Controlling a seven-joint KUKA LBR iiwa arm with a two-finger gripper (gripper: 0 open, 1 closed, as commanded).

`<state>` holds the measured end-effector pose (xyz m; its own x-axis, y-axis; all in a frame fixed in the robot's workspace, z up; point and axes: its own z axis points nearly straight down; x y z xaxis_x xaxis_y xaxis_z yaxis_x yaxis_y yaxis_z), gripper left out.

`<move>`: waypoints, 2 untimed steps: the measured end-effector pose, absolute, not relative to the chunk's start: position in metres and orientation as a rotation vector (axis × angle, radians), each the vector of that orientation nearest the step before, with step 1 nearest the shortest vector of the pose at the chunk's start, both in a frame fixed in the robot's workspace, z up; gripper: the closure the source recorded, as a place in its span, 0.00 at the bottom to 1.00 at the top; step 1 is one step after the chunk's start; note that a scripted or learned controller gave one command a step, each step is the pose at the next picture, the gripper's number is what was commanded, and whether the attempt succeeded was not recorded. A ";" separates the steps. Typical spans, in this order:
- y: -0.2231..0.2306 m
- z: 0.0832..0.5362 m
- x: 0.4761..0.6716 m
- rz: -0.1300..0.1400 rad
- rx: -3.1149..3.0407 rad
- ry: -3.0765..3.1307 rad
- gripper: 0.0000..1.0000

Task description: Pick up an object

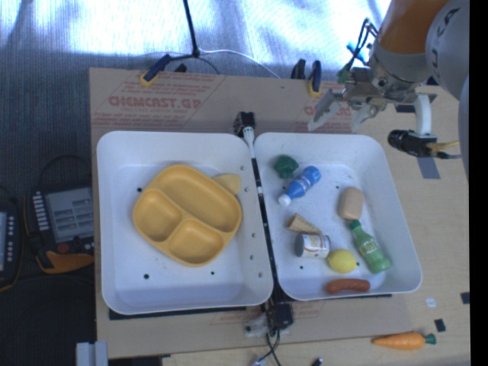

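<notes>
Your gripper (341, 115) is hanging above the far rim of the right bin (396, 197), its two fingers (323, 113) spread apart and gripping nothing. The arm (427, 21) is reaching in from the upper right.

Below it, in the right bin, you are looking at a dark green object (286, 165) near the far left corner, with a blue and white bottle (300, 184) lying just beside it. A tan block (351, 203) is sitting near the right wall, and a green bottle (370, 247) is lying below it. A cone-shaped piece (303, 223), a small can (313, 245), a lemon (343, 261) and a sausage (348, 286) are resting toward the near side.

The left bin (114, 204) is holding a yellow divided plate (187, 214). A toy carrot (401, 341) is lying on the bench outside the bins.
</notes>
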<state>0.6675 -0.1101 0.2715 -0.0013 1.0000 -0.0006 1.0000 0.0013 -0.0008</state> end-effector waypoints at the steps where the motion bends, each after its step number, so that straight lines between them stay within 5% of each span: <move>1: -0.073 0.183 0.609 0.005 -2.218 -2.220 0.00; 2: -0.074 0.184 0.610 0.002 -2.220 -2.221 0.00</move>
<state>0.6096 -0.0737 0.1840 -0.0006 1.0000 -0.0003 1.0000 0.0006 -0.0018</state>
